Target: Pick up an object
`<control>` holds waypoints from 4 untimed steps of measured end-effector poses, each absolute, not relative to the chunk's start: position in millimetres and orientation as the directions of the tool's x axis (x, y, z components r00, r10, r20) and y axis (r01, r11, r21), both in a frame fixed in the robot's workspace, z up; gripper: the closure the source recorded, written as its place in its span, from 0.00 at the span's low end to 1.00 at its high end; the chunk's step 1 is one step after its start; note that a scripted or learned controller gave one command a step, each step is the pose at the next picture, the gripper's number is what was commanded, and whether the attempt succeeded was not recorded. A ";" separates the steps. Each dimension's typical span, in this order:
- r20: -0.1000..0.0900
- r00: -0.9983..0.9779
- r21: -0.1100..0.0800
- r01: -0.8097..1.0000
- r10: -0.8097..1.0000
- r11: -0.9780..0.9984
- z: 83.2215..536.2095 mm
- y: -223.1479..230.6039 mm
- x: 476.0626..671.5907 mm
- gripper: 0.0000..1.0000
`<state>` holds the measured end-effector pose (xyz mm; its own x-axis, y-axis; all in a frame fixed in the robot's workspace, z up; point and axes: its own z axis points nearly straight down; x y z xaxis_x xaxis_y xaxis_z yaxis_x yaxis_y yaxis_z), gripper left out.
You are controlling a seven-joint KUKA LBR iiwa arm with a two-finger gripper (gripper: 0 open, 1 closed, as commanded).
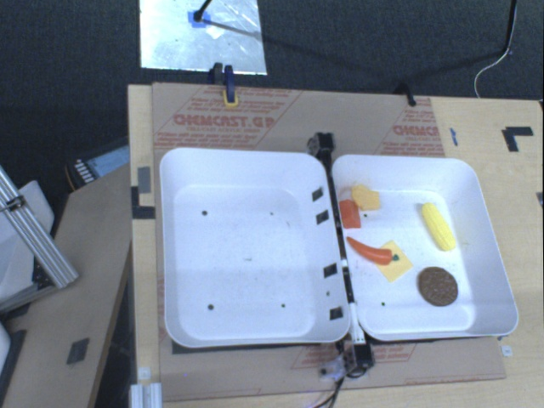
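The right bin (484, 219) holds several toy foods. A yellow corn cob (438, 226) lies toward its right side. A brown round patty (438, 286) sits near the front right. A red chili pepper (371, 249) lies across a yellow cheese slice (396, 264) in the middle. By the left wall are a small orange-red block (349, 213) and a yellow chunk (366, 197).
The left bin (246, 177) sits beside the right one, joined by a black clipped divider (332, 228). Both rest on a cardboard sheet (255, 117). A shiny metal plate (202, 24) lies behind the bench, and an aluminium rail (34, 236) stands at the far left.
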<state>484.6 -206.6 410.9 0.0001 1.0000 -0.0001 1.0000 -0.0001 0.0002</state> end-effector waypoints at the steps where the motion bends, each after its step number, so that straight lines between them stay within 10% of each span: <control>1: 0.002 -0.001 -0.005 1.000 1.000 0.001 309.9 -206.0 486.5 1.00; 2: 0.002 -0.001 -0.005 1.000 1.000 0.001 222.6 -205.7 491.6 1.00; 3: 0.000 0.000 0.000 1.000 1.000 0.000 227.3 -206.3 491.7 0.00; 4: -0.008 -0.007 0.019 1.000 1.000 0.007 350.8 -206.6 544.1 0.00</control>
<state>544.1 -206.6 350.8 -0.0073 0.9999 -0.0075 0.9998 0.0074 0.0187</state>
